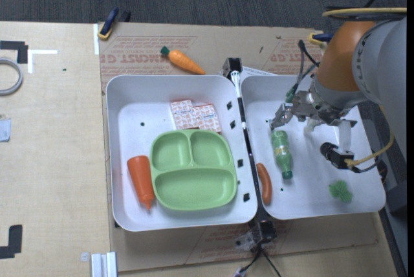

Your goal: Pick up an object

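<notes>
My gripper (296, 121) hangs low over the far middle of the right bin (362, 198), under the grey arm with its orange band (339, 59). It is open, with nothing between its fingers. A green plastic bottle (281, 153) lies lengthwise just in front of the left finger (283, 117), its far end close to that fingertip. Against the bin's left wall lies a reddish sausage (264, 182). A small green leafy piece (339, 190) rests near the front right corner.
The left bin (123, 98) holds a green divided plate (193, 169), an orange carrot (140, 181) and a pink-and-white packet (192, 116). Another carrot (183, 60) lies on the cardboard behind the bins. A black cable loop (339, 156) hangs from the wrist.
</notes>
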Controlling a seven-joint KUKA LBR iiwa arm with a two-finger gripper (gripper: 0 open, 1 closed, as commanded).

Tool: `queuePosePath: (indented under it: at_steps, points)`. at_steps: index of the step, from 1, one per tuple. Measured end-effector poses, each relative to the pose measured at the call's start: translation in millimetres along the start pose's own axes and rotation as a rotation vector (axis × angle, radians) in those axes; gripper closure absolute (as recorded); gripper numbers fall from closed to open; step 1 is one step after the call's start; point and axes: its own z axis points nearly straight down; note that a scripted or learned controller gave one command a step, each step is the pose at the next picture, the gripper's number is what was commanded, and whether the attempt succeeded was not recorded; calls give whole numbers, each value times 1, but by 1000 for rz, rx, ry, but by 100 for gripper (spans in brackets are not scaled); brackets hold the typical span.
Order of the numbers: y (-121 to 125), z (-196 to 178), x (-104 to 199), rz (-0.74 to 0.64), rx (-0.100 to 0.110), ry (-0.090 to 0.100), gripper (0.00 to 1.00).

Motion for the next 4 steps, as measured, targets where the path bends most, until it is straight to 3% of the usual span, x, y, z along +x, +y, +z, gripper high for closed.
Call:
queuePosePath:
  at_steps: [1, 2, 3, 4]
  points:
    - [-45, 0, 11, -121, 0, 0, 0]
    - [-95, 0, -10, -462, -1, 0, 0]
    - [-94, -10, -10, -460, -4, -1, 100]
    - [-129, -100, 15, -431, -3, -1, 100]
